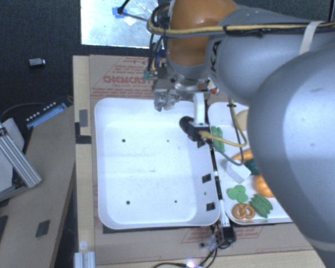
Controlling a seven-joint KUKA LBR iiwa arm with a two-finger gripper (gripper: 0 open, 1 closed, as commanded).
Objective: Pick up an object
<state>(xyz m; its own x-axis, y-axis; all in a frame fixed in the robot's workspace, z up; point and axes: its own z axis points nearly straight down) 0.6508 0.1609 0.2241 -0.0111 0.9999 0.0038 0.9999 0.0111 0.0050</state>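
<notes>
Presently, the grey two-finger gripper (166, 102) is held over the left white bin's (151, 214) far edge; jaw state cannot be told; a descent squarely over one right-bin item is advised.

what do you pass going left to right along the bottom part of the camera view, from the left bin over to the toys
left white bin → black divider strip between the bins → pretzel toy → green leafy toy
</notes>
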